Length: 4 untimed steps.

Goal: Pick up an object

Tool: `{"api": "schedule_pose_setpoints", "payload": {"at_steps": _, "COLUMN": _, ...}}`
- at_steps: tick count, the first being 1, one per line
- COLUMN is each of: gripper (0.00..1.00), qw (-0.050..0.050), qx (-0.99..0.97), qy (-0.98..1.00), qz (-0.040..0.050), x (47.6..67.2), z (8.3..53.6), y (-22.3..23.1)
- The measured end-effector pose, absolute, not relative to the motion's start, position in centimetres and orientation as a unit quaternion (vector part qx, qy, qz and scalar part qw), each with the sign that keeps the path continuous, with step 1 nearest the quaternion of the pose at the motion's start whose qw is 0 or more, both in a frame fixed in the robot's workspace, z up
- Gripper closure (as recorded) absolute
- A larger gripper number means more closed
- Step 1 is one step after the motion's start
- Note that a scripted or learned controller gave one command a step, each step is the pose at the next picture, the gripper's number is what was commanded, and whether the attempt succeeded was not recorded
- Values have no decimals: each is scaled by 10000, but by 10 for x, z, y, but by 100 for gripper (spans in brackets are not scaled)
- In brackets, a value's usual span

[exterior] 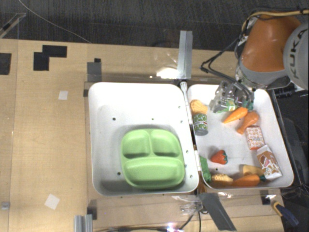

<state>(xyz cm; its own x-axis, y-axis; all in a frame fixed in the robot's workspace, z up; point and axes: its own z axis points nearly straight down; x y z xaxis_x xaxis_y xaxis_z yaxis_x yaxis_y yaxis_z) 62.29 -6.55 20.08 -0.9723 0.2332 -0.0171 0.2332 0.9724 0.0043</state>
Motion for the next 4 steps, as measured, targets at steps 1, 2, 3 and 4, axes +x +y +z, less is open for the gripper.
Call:
{"api": "schedule_pose_setpoints", "payload": {"at_steps": 1, "gripper": 100, "qw": 51, "qx": -931, "qy": 9956, "qz": -5, "x": 610, "z": 185, "y": -85}}
{"api": "schedule_pose_setpoints", "payload": {"at_steps": 2, "gripper": 100, "qw": 48, "qx": -3407, "qy": 9401, "qz": -17, "x": 561, "z": 213, "y": -96}}
{"api": "schedule_pose_setpoints", "payload": {"at_steps": 3, "gripper": 100, "qw": 35, "qx": -4874, "qy": 8732, "qz": -14, "x": 576, "z": 176, "y": -150}}
{"api": "schedule_pose_setpoints", "payload": {"at_steps": 4, "gripper": 0, "qw": 41, "qx": -4879, "qy": 8729, "qz": -16, "x": 576, "z": 177, "y": -149}}
